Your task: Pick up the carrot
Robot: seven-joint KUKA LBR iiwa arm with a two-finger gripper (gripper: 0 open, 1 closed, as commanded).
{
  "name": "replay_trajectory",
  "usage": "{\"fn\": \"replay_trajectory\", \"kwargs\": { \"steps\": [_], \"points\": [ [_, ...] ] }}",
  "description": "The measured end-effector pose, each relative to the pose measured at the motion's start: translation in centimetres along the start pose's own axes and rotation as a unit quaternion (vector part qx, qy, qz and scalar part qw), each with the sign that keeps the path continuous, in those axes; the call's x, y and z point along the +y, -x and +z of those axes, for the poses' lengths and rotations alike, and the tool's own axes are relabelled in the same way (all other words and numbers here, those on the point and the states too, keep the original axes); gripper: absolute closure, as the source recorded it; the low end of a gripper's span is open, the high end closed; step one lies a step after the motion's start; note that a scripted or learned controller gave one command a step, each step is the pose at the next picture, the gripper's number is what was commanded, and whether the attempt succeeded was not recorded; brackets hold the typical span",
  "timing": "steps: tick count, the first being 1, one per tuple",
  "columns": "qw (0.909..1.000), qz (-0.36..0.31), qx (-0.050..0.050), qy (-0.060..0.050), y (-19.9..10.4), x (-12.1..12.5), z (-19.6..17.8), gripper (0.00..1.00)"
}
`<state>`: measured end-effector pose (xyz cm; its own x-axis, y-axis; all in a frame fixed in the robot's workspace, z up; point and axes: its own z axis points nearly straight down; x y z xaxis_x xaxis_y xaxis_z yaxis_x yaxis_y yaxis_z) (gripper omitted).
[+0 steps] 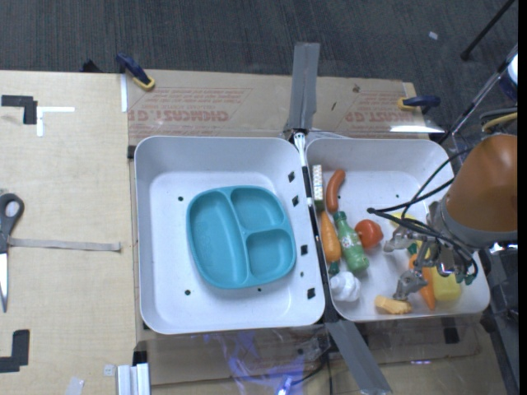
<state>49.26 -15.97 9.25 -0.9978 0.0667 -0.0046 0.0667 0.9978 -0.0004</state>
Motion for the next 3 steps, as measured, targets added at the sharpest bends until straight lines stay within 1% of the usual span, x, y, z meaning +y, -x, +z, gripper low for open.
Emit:
{"fn": "replay_trajectory", "kwargs": {
  "steps": [1, 2, 3],
  "points": [
    [0.9971, 0.076, -0.004, 0.000, -0.9, -1.2, -0.2, 0.00],
    [0.9972, 0.075, -0.007, -0.001, -0.7, -1.2, -1.2, 1.00],
    [0.9972, 0.075, -0.007, -0.001, -0.7, -1.2, -1.2, 0.00]
  ]
}}
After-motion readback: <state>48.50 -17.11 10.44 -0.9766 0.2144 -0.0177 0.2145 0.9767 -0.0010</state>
